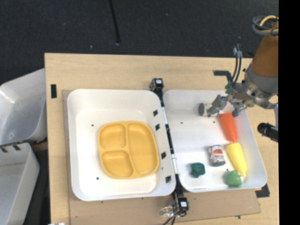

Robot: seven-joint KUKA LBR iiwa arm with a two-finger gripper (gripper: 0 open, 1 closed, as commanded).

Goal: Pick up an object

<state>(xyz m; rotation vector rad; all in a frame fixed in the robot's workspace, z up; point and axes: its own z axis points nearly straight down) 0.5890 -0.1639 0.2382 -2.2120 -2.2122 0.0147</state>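
The right bin [187, 135] holds several items. An orange carrot [228, 126] lies near its far right side, with a yellow corn-like piece [237, 157] below it. A small red can [216, 155] stands left of the yellow piece. A dark green lump [197, 169] and a light green ball [233, 178] sit near the front edge. My gripper [225, 107] hangs over the far right part of this bin, just beyond the carrot's upper end. Its fingers [212, 108] are spread open and nothing is between them.
The left bin [79, 125] holds a yellow divided plate [128, 149]. A ridge with black clips [165, 135] separates the two bins. A white container [18, 107] stands off the bench's left side. The arm's orange band [266, 55] rises at the right.
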